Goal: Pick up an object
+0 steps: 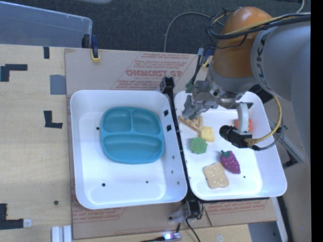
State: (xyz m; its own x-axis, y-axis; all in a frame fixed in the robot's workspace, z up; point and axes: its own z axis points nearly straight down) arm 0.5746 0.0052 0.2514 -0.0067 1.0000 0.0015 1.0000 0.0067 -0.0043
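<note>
The right bin (270, 185) holds several small toy foods. A tan flat piece (190, 124) lies near its left wall, with a yellow cube (207, 133) and a green knobbly ball (198, 145) just beside it. Purple grapes (229, 161) and a beige cracker (215, 176) lie nearer the front. An orange and white piece (243, 119) sits to the right. My gripper (193, 113) hangs low over the back left part of this bin, right above the tan piece and very close to it. Whether it touches the piece is hidden by the wrist.
The left bin (86, 185) holds a blue divided plate (132, 135). The ridge where the two bins meet (176, 135) runs just left of the gripper. A black cable loop (232, 136) hangs from the arm over the right bin.
</note>
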